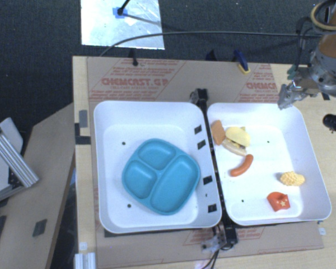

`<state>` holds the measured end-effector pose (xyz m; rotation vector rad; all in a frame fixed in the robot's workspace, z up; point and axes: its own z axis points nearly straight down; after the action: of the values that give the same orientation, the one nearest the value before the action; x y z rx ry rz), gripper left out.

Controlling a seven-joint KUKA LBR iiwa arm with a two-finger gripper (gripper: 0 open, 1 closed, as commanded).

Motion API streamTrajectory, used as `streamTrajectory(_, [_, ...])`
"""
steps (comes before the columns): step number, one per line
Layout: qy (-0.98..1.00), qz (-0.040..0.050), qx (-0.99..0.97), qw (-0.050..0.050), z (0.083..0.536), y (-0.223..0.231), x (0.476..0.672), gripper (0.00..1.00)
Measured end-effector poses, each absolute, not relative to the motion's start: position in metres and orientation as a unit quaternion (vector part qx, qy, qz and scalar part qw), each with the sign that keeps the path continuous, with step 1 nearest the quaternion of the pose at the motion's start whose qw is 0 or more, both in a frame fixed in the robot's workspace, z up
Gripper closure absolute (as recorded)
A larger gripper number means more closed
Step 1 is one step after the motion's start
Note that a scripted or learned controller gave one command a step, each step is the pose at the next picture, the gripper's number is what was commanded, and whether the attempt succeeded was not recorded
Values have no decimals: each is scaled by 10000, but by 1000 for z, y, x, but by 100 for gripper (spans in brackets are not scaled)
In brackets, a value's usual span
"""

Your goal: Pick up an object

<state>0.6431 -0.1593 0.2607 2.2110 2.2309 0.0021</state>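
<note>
Two white bins sit side by side on the counter (157,74). The left bin (109,150) holds one blue divided plate (161,175). The right bin (311,167) holds four items: one hot dog in a bun (231,138) at the upper left, one loose sausage (241,165) just below it, one yellow corn piece (292,178) and one red piece (278,201) toward the right. The tool (285,97) hangs over the right bin's upper right corner, well apart from all items; whether it is open or closed cannot be told. The counter carries printed brown board; dark carpet lies beyond, with one shiny sheet (122,15).
</note>
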Motion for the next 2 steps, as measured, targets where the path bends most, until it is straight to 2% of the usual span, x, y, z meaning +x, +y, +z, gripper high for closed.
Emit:
streamTrajectory(1, [7102,4,7040,-5,248,-115,630,100])
streamTrajectory(2, [7103,7,7039,0,254,-68,620,100])
